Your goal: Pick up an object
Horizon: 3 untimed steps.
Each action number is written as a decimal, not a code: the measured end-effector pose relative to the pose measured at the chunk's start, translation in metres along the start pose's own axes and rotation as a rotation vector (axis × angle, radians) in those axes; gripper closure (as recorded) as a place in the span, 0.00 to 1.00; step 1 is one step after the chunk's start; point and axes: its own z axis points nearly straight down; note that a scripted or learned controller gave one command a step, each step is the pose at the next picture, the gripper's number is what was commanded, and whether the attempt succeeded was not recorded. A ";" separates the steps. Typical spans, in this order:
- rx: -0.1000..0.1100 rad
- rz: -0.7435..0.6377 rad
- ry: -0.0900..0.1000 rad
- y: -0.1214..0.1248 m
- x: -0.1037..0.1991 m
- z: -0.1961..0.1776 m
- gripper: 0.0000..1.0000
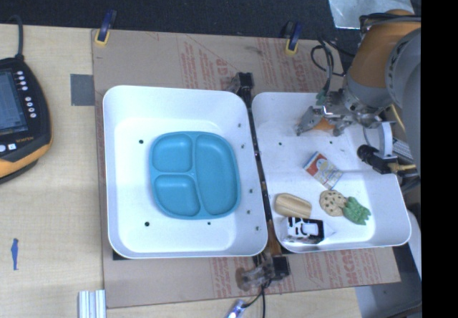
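Grey metal fingers of the gripper [309, 125] are spreading open, holding nothing, hovering low at the right bin's [390, 238] far end. Candidate objects are lying nearer: small packet [323, 169], bread roll [293, 204], cookie [331, 201]. Judged: approach step; next, descending over one.

Bread roll [293, 205]: tan, lying flat near right bin's front
Cookie [330, 201]: round, speckled, touching green leafy piece [356, 210]
Packet [323, 169]: small, tilted, mid-bin
Black-and-white item [305, 229]: front edge
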 end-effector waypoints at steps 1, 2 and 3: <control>-0.007 -0.002 -0.003 -0.047 0.032 -0.001 0.00; -0.007 -0.003 -0.004 -0.077 0.015 0.000 0.00; -0.005 -0.005 -0.004 -0.077 0.014 -0.011 1.00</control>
